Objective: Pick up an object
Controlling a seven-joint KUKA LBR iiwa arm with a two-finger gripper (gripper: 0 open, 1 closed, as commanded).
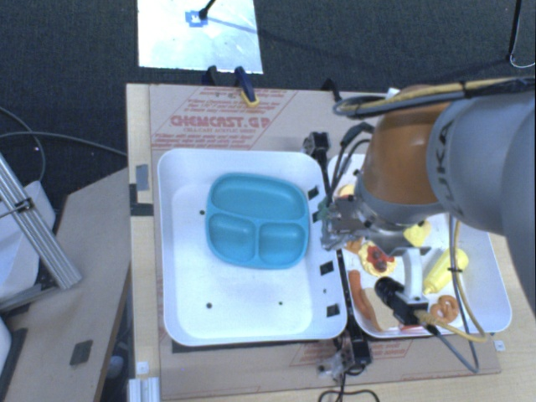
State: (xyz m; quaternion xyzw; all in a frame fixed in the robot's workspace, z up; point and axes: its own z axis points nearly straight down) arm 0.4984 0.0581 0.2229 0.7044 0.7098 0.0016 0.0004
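The gripper (368, 245) hangs low over the right bin's (500, 308) left edge, right above the toys (378, 260) heaped there; finger state I cannot tell.

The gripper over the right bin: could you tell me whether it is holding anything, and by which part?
It cannot be told: the arm's wrist hides the gripper above the toy food in the right bin.
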